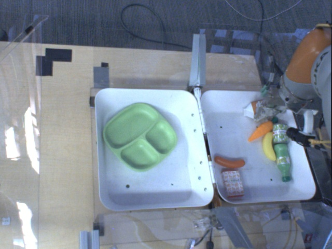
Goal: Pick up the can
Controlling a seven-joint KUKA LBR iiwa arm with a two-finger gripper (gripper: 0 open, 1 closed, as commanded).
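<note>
- While the gripper (271,107) hovers at the right bin's (228,108) two o'clock corner, I cannot tell its jaw state.
- Can (232,183) lies on its side at six o'clock, below the sausage (229,162).
- Likely light, stiff, slippery; pinch across its middle.

We identify the rounded grey KUKA arm (317,74) by its smooth, curved casing. We note a broad glossy orange band (306,56) wrapping the segment above the wrist. Below it we see a cluttered grey-and-silver metal wrist assembly (277,100) with small teal-coloured details.
</note>
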